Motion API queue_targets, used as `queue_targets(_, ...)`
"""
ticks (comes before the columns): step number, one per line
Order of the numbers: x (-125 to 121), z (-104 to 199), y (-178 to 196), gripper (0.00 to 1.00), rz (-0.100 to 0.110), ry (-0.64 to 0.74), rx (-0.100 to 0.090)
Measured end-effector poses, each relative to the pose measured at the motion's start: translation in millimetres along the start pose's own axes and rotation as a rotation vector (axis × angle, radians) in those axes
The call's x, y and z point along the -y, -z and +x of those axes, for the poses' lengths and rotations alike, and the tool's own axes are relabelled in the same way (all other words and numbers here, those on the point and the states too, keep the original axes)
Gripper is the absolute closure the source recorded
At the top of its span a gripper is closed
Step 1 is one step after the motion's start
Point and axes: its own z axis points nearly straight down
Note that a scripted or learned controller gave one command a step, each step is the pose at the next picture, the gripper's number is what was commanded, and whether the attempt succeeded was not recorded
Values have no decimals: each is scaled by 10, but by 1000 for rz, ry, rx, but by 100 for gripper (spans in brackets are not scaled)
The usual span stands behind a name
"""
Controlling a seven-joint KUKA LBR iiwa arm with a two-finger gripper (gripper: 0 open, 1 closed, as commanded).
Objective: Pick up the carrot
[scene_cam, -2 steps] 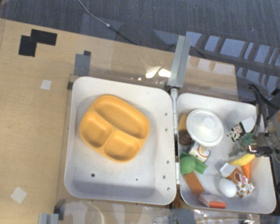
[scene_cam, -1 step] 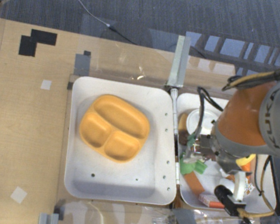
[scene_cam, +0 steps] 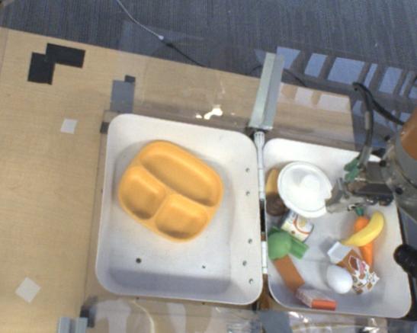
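The carrot (scene_cam: 361, 222) is a small orange piece in the right bin (scene_cam: 396, 307), lying slanted under a yellow banana (scene_cam: 366, 231). Its lower end shows again below the banana, beside a brown and white carton (scene_cam: 360, 274). My gripper (scene_cam: 344, 202) hangs over the upper right part of this bin, just left of and above the carrot's top end and beside a white round bowl (scene_cam: 303, 187). The dark gripper body covers what lies directly under it. Nothing shows held in it.
The right bin also holds a small yoghurt cup (scene_cam: 297, 227), a green toy (scene_cam: 286, 246), a brown block (scene_cam: 288, 272), a white egg (scene_cam: 339, 279) and a red packet (scene_cam: 315, 298). A yellow divided plate (scene_cam: 170, 190) lies in the left bin (scene_cam: 177, 277).
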Motion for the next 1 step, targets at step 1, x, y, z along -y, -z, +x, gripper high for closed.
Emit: queue_targets(1,63,-678,511,100,4,25,3)
